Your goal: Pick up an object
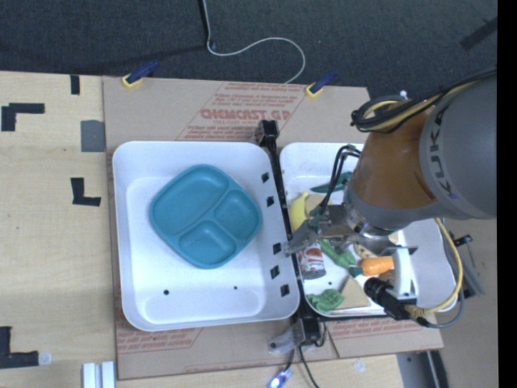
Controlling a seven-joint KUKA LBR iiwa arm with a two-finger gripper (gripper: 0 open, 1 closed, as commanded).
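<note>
My gripper (pixel 323 234) hangs low over the right bin (pixel 311 156), just right of the divider, with the bulky grey and orange wrist above it hiding much of the bin. Around it lie several small objects: a yellow piece (pixel 298 209) at its upper left, a small can with a red label (pixel 312 262) right below it, a green item (pixel 327 300) near the front rim and an orange piece (pixel 377 265) to the right. Nothing is visibly between the fingers.
The left bin (pixel 137 297) holds a blue sectioned plate (pixel 205 214). A black divider clip strip (pixel 273 184) runs between the bins. Cardboard (pixel 234 107) lies under both bins, and a white cable (pixel 258 47) loops at the back.
</note>
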